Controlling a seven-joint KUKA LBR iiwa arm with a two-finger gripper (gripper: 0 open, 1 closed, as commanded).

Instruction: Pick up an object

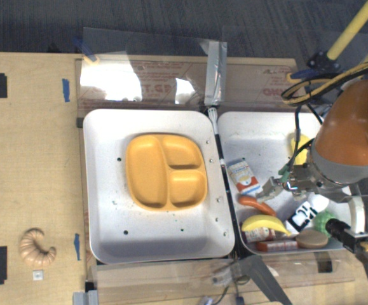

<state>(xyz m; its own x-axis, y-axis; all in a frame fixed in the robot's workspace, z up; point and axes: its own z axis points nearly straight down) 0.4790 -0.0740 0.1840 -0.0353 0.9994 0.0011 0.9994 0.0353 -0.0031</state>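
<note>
My gripper [278, 187] hangs low over the middle of the right bin [260, 132], under the grey wrist and orange band [355, 129]. Just left of it lies a small white, blue and red carton [243, 175]. A red-orange pepper-like piece [257, 203] sits right below the gripper. A yellow banana [264, 223] and a red-and-white tube [269, 236] lie along the bin's near wall. A black-and-white item [303, 215], a green piece [327, 223] and a brown disc [312, 239] crowd the near right corner. Nothing can be seen held.
The left bin [101, 189] holds a yellow divided tray [166, 170]. A yellow object [300, 146] is partly hidden behind the arm. A tan croissant-shaped toy [37, 246] lies on the bench at far left. Cables [317, 81] trail behind the right bin.
</note>
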